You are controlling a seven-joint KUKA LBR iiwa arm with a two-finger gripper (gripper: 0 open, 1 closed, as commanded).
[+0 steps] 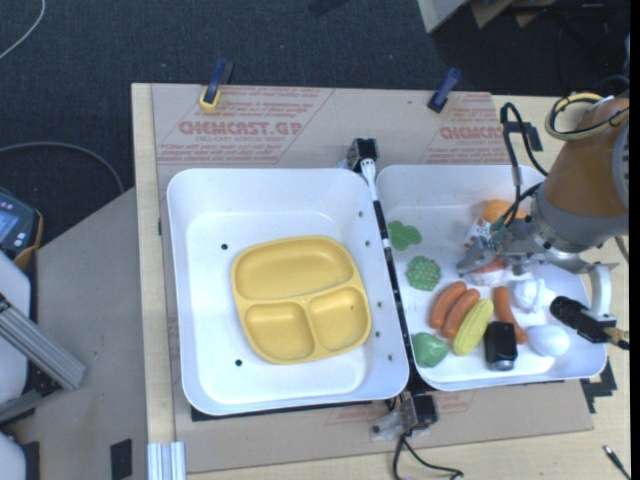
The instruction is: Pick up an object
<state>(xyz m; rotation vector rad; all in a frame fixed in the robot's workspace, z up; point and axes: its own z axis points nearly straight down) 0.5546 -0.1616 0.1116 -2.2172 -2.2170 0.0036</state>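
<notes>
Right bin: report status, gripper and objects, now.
Gripper low in right bin, above the toy food, fingers unclear. Corn and sausages lie loose beside it. Yellow tray sits apart in left bin.

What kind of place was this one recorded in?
Likely a robotics lab bench, not a kitchen: two white bins clamped onto a paper-covered board, toy food, loose cables, and dark carpet.

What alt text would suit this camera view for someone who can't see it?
A robot arm reaches from the right over a white bin of toy food, including corn, sausages and an egg. The left bin holds a yellow divided tray.
</notes>
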